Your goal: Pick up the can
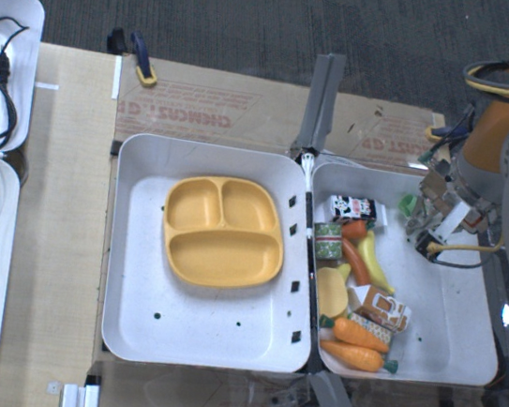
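- Left bin: holds a yellow divided plate
- Right bin: toy food heaped along its left wall
- Can: green-labelled, against that left wall, just below a black-and-white carton, beside a banana and carrots
- Gripper: over the right bin's upper right, well apart from the can; jaw state cannot be told

a light wooden bench carries a sheet of brown printed cardboard at its far side. two shallow white plastic bins sit side by side on it, the left bin just touching the right bin. a blue-and-yellow clamp grips the far edge.
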